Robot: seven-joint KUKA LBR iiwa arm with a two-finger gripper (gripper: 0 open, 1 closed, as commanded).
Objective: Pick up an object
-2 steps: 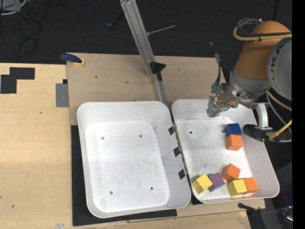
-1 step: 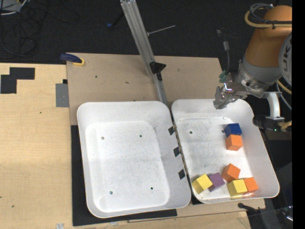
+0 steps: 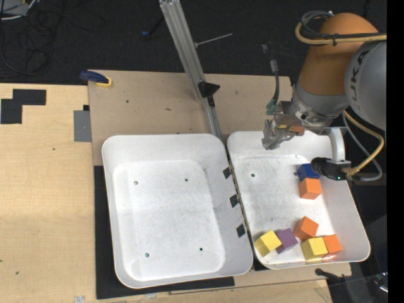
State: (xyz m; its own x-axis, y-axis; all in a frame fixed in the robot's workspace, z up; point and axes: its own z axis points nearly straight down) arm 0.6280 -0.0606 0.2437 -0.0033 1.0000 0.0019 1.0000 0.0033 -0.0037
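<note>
My gripper (image 3: 273, 141) hangs over the far edge of the right bin (image 3: 271, 175), above its back left part, with nothing visible between its fingers. Small blocks lie in that bin. A blue block (image 3: 307, 171) and an orange block (image 3: 310, 188) sit together near the right wall. At the front right corner lie a yellow block (image 3: 268, 241), a purple block (image 3: 287, 238), an orange block (image 3: 306, 226), a second yellow block (image 3: 314, 248) and another orange one (image 3: 331, 243). All blocks lie well in front of or to the right of the gripper.
The left bin (image 3: 167, 207) stands beside the right one, joined by black clips (image 3: 232, 199). A slanted metal rail (image 3: 189, 55) rises behind the bins. The arm's orange band (image 3: 331, 49) and grey body fill the upper right. A yellow-blue clamp (image 3: 96, 77) lies at the bench's far left.
</note>
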